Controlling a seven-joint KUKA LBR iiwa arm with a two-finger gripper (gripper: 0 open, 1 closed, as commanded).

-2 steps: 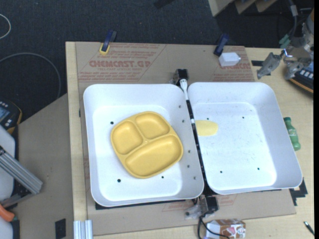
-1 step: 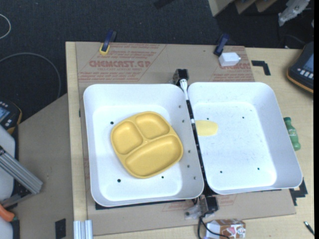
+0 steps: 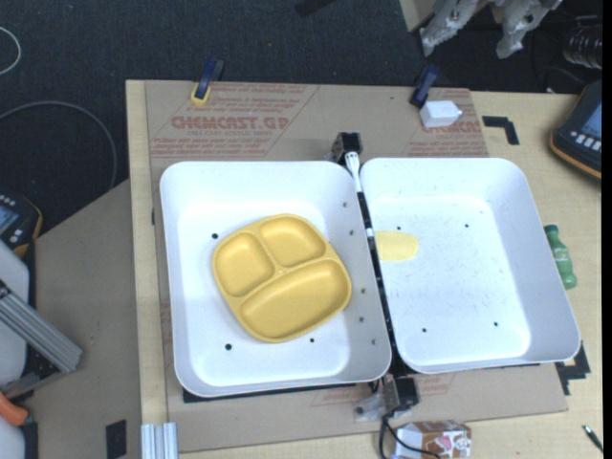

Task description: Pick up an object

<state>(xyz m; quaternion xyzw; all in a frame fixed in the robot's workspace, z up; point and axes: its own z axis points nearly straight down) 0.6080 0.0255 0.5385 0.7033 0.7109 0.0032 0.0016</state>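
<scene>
Yellow tray [image 3: 280, 276], claw [image 3: 483, 22] raised (fingers spread)

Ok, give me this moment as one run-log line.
gripper: open, raised beyond the bins' far edge, holding nothing | yellow divided plate: left bin | small yellow piece: right bin, near divider | pick: not started

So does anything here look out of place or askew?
Mildly: the yellow plate sits rotated in the left bin, not square to its walls. A small yellow piece lies against the right bin's left wall. Nothing is spilled or broken.
</scene>
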